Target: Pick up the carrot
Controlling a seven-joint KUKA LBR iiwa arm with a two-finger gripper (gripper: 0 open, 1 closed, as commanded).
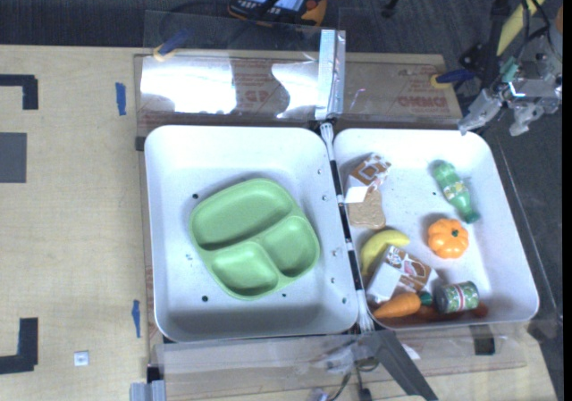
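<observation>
Right, the carrot (399, 305) lies at the near edge of the right bin (514, 212), on its side, tip pointing toward the divider between the bins. Everything else sits around it: a small white carton (399, 272) touches it from just behind, a yellow banana (382, 246) lies beyond that carton, and a jar with a green label (456, 297) rests just to the carrot's right. Farther back from the carrot — an orange pumpkin (447, 238), then a green bottle (454, 188) near the far right wall. Two snack packets (366, 189) lie well behind the carrot along the divider.

To the carrot's left, across the divider, the left bin (170, 212) carries a green divided plate (256, 237).

And the pincer (500, 113) — it hangs well away from the carrot, past the right bin's far right corner, outside the rim, above the tabletop (63, 212) edge. Nothing is between its fingers, though whether they stand wide or narrow I cannot tell from this angle.
</observation>
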